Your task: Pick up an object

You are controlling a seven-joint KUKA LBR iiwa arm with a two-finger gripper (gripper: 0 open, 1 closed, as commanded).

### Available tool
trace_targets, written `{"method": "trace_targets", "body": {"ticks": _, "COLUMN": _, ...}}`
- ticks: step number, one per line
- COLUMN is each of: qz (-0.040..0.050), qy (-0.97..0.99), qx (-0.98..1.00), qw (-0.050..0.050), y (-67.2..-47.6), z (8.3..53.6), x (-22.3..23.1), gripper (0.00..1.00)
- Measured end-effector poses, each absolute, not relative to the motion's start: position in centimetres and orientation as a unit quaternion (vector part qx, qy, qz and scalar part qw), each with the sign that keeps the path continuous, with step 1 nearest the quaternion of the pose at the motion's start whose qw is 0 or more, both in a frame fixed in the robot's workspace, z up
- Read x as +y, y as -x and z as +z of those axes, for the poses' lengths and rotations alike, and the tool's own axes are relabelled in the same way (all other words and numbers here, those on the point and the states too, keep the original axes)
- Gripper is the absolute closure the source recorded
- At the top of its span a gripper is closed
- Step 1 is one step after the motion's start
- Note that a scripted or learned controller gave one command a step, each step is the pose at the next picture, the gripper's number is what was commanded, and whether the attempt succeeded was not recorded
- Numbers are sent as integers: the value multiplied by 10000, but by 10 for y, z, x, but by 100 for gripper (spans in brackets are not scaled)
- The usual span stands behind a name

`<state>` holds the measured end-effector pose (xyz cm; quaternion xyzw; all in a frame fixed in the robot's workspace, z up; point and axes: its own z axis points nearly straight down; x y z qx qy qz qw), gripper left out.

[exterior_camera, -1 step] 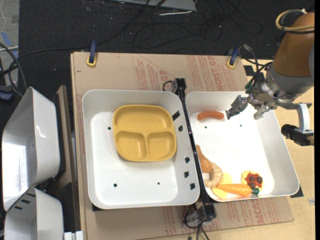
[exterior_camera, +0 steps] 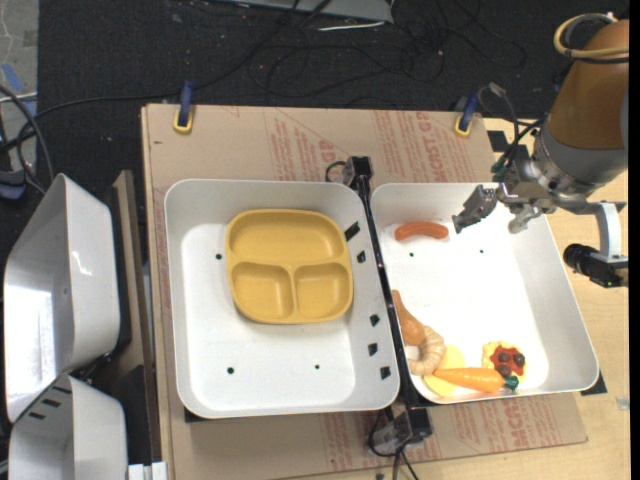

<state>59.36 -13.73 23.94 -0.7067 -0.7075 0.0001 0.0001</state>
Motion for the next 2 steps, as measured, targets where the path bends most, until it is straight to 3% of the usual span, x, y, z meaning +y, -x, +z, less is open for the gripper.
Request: {"method": "trace_targets", "body": {"ticks": 2, "qz": 9, "qy": 7073, "qx": -7069, "qw": 8, "y": -605, "z": 140, "x": -134, "gripper": 0}}
